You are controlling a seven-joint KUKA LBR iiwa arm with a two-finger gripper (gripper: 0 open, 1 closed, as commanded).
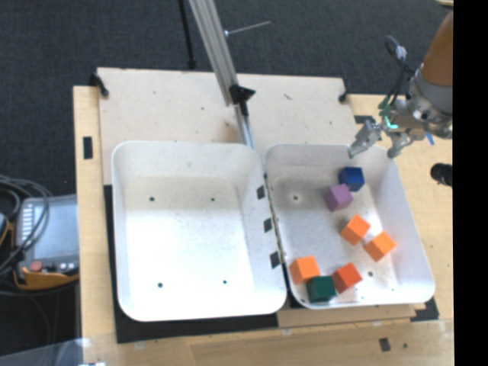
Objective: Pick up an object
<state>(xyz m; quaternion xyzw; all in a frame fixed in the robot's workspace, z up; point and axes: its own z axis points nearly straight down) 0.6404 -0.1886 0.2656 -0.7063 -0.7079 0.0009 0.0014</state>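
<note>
The right bin (404, 219) holds several small blocks: a blue one (351, 178), a purple one (338, 197), orange ones (354, 229) (380, 245) (306, 268), a red-orange one (347, 276) and a dark green one (321, 288). My gripper (377, 144) hangs open above the bin's far right corner, its two fingers spread apart with nothing between them. It sits up and to the right of the blue block, clear of it.
The left bin (122, 227) stands beside the right one. A metal pole (217, 48) slants up from the bins' far divide. A grey box with cables (38, 239) lies off the bench at the left.
</note>
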